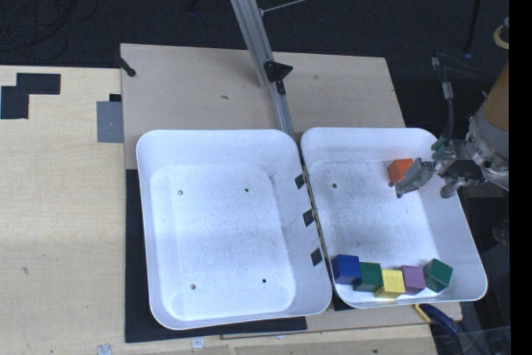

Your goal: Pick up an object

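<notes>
Reaching into the right bin [465, 216], the hand [416, 176] touches the orange block [400, 170]; whether it grips cannot be told. Five blocks [391, 276] line the near wall. Judged stage: grasp attempted, lift unconfirmed.

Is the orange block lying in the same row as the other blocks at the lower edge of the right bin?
No. The orange block sits apart in the upper part of the right bin, beside the end effector.

Matt speckled white plastic bins [224, 295], pale wooden bench [341, 91], ribbed metal rail [249, 25]
</notes>
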{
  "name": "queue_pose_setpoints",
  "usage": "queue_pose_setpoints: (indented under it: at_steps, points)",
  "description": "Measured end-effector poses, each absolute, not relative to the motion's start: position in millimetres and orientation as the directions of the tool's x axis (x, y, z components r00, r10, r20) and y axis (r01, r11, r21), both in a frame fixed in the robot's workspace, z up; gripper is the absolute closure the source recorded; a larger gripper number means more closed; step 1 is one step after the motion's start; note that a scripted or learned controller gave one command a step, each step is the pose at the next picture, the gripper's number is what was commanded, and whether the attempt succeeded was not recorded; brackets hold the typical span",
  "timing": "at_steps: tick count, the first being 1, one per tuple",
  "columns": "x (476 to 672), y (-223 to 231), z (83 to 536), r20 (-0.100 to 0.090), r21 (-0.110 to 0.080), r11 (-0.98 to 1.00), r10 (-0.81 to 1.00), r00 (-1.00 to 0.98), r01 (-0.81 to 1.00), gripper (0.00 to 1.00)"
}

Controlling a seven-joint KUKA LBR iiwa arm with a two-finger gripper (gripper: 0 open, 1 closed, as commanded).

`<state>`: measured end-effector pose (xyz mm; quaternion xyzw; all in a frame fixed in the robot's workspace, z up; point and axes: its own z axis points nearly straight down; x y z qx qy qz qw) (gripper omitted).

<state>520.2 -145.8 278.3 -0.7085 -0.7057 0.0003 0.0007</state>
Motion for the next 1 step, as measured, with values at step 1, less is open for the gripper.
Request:
queue_pose_setpoints:
  at_steps: [1]
  points:
    - [581.9, -169.7, 106.8, 0.002, -0.009, 0.002, 1.0, -0.002, 1.0, 0.0]
